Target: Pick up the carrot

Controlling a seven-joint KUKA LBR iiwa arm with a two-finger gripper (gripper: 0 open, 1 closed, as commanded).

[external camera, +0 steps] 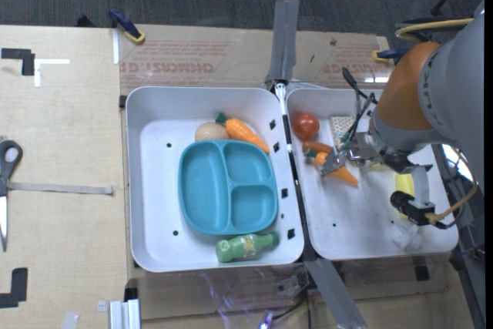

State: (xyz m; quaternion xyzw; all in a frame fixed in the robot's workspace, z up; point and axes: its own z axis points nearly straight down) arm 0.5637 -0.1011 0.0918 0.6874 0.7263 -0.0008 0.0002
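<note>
Camera view: gripper [336, 162] touches a carrot [344, 176] in the right bin [370, 243] — grip unclear, finger state indiscernible.

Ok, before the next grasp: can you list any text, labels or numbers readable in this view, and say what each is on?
Cardboard sheet behind the bins: red printed lettering, seen upside down and too blurred to read.
Green bottle in the left bin: pale label, too small to read.
Bench: black tape marks, no writing.
Nothing legible on the blue tray, the carrots or the arm.
</note>
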